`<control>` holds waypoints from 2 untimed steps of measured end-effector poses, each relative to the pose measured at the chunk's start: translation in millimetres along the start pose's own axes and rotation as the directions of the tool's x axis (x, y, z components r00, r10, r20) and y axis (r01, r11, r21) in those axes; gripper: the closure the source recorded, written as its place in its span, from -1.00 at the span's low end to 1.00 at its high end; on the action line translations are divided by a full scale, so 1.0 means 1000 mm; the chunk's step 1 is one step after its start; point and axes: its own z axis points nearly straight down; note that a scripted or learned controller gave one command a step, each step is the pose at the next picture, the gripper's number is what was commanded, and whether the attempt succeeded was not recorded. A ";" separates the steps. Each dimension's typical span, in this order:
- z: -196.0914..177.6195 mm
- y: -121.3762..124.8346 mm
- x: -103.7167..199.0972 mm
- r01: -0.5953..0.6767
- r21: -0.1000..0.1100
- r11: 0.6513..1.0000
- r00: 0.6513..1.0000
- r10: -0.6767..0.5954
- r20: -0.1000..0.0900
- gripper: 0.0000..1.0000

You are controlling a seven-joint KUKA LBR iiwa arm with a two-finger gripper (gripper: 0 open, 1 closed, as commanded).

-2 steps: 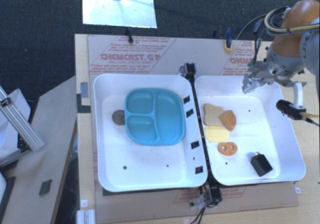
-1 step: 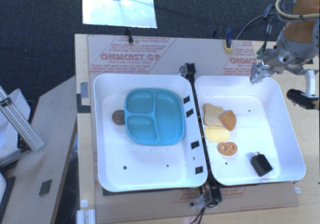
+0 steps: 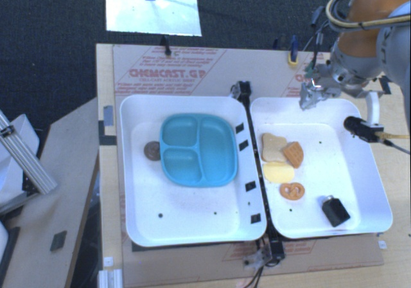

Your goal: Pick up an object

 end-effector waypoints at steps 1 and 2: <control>-0.014 -0.007 0.053 0.001 0.000 1.000 1.000 -0.001 -0.001 1.00; -0.005 -0.013 0.109 0.001 0.002 1.000 1.000 -0.001 -0.001 1.00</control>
